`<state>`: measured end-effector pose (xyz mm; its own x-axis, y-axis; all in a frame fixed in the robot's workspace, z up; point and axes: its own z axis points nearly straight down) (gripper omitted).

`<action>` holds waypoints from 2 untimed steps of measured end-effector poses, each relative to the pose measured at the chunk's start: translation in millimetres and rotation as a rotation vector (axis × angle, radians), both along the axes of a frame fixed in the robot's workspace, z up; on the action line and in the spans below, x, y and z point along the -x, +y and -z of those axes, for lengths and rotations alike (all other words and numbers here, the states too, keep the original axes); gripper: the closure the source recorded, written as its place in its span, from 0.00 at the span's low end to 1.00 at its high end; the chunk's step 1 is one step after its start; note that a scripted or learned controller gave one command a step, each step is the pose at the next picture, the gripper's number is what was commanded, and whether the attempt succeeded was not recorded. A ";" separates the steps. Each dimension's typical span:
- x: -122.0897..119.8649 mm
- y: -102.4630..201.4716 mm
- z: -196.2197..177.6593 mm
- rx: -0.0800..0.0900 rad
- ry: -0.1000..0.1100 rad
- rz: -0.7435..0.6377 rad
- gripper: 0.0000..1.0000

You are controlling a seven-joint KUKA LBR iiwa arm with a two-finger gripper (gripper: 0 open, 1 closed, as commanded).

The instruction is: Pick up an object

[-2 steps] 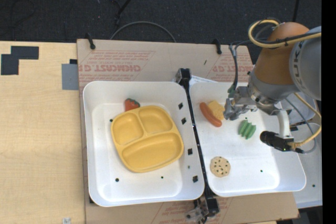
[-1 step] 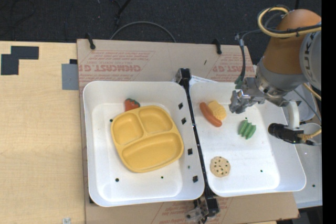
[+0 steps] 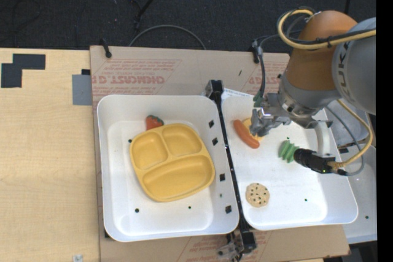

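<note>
Fingers just beside orange sausage

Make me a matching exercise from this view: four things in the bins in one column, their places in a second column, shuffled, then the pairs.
Things:
1. yellow divided plate
2. cookie
3. green toy
4. hot dog

Places:
A. right bin, near its front edge
B. right bin, just beside the gripper, near the divider
C. left bin, taking up its middle
D. right bin, toward its right side, next to a black cable end

Pairs: 1-C, 2-A, 3-D, 4-B
</note>
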<state>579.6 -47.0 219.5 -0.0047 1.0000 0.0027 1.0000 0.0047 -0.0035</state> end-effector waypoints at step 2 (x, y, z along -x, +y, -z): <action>23.5 100.5 -0.2 0.002 0.003 0.000 1.00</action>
